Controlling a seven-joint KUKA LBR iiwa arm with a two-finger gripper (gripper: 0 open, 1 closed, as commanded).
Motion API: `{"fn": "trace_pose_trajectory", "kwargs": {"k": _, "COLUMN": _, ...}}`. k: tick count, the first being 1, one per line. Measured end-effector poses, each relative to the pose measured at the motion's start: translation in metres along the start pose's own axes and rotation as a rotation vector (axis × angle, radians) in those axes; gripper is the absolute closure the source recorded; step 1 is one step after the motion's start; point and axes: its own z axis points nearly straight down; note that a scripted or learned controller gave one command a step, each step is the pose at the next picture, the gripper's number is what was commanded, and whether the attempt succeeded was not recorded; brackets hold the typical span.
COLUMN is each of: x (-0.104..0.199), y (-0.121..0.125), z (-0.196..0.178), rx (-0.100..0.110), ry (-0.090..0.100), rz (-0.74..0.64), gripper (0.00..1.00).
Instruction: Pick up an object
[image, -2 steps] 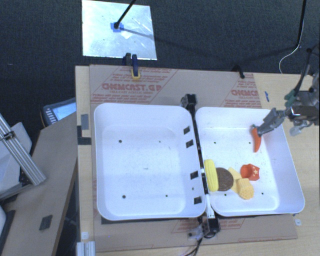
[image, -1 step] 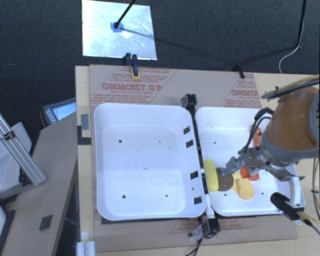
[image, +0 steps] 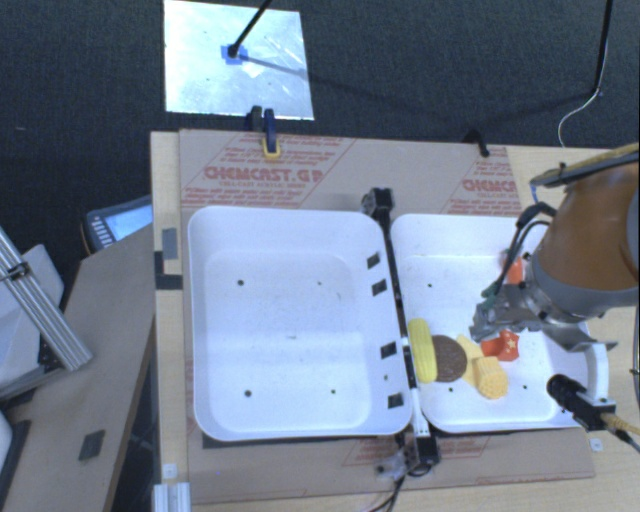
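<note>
Dark carpet surrounds the bench (image: 330, 150), which fills most of my frame under a brown printed sheet. At upper left of center I see a shiny foil-like square (image: 238, 60) on the floor. Left of center lies the left bin (image: 290, 320). Just right of it, touching along the middle divider, is the right bin (image: 450, 250). Near its lower left corner I make out a yellow item (image: 420, 350), a brown round piece (image: 448, 359) touching it, then a yellow corn-like chunk (image: 489, 377). A red object (image: 502, 345) sits directly beneath the gripper (image: 497, 322) at right; the claw's opening I cannot tell.
</note>
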Motion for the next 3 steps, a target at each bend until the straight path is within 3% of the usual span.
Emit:
{"fn": "trace_pose_trajectory", "kwargs": {"k": 1, "x": 0.064, "y": 0.017, "z": -0.075, "rx": -0.004, "ry": 0.002, "rz": -0.009, "gripper": 1.0}}
{"fn": "trace_pose_trajectory", "kwargs": {"k": 2, "x": 0.019, "y": 0.06, "z": -0.206, "rx": -0.016, "ry": -0.003, "rz": -0.001, "gripper": 1.0}}
{"fn": "trace_pose_trajectory", "kwargs": {"k": 3, "x": -0.031, "y": 0.031, "z": -0.163, "rx": 0.005, "ry": -0.001, "rz": 0.007, "gripper": 1.0}}
